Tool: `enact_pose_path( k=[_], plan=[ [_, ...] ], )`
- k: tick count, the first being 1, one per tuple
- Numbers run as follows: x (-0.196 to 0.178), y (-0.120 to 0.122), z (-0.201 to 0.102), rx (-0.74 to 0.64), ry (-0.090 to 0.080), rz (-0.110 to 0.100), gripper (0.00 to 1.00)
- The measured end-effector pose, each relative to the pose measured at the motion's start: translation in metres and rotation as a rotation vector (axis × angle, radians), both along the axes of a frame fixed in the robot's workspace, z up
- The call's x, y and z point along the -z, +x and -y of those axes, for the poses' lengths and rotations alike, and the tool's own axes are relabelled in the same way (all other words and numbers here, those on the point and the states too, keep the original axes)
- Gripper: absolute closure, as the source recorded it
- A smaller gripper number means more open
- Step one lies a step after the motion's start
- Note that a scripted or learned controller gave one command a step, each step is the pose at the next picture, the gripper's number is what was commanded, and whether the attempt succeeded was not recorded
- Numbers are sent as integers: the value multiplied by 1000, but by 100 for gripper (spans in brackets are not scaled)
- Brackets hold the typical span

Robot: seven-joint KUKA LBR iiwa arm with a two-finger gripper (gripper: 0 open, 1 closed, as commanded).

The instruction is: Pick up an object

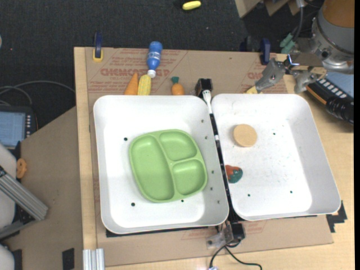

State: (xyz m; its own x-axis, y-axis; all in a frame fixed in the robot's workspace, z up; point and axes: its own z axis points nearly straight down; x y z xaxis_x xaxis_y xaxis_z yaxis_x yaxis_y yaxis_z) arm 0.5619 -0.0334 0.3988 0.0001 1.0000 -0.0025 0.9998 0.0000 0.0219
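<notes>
In the right bin [315, 151] lie the things I could pick: a round tan disc [245, 135] flat on the white floor toward the bin's upper left, and a small red and green toy [233, 174] tucked against the left wall, just below the disc and apart from it. The left bin [107, 151] carries a green divided tray [167, 165] with three compartments, lying a little askew near its middle. Both bins sit side by side, their inner rims touching, on a brown board on the worktop [349, 167]. Along the board's far edge, behind the left bin, lie a small blue and white bottle [154, 57], a yellow corn cob [144, 84] beside an orange piece [131, 85], and a little carrot [177, 87]. My jaws [274, 73] hang above the far rim of the right bin, well apart from the disc and the toy, with nothing between them; from this slant I cannot tell whether they are spread or pressed together.
</notes>
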Motion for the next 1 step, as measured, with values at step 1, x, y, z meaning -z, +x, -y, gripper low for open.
enact_pose_path(
  k=[1],
  plan=[
    [65,-16,-111,-10,5,-29,0]
  ],
)
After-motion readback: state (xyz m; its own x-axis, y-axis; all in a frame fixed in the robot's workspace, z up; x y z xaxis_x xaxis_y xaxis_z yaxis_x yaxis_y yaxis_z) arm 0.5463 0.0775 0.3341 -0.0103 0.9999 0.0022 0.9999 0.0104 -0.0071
